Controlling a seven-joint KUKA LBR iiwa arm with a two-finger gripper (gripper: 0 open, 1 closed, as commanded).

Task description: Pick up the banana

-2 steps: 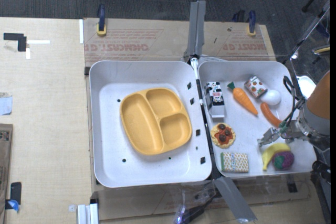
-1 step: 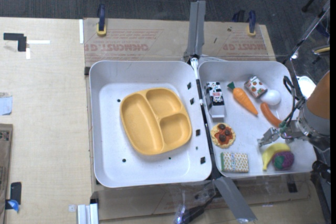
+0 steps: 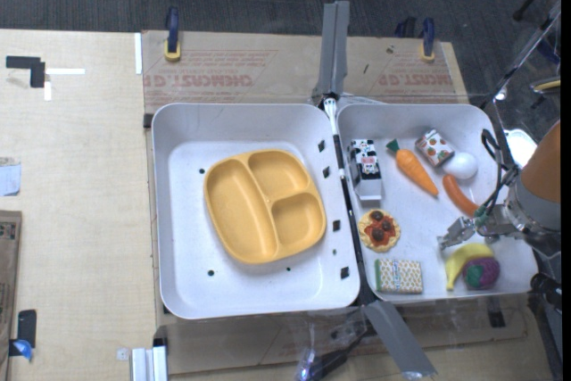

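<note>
The banana is a short yellow curved piece lying near the front right corner of the right bin. A purple and green toy presses against its right side. My gripper reaches in from the right and hovers just behind the banana, its metal fingers spread open with nothing between them. The banana rests on the bin floor, apart from the gripper. The grey arm with its orange band stands at the right edge.
The right bin also holds a carrot, an orange sausage, a white egg, a red-and-white packet, a cow-print carton, a small pizza and a cracker pack. A yellow divided plate lies in the left bin.
</note>
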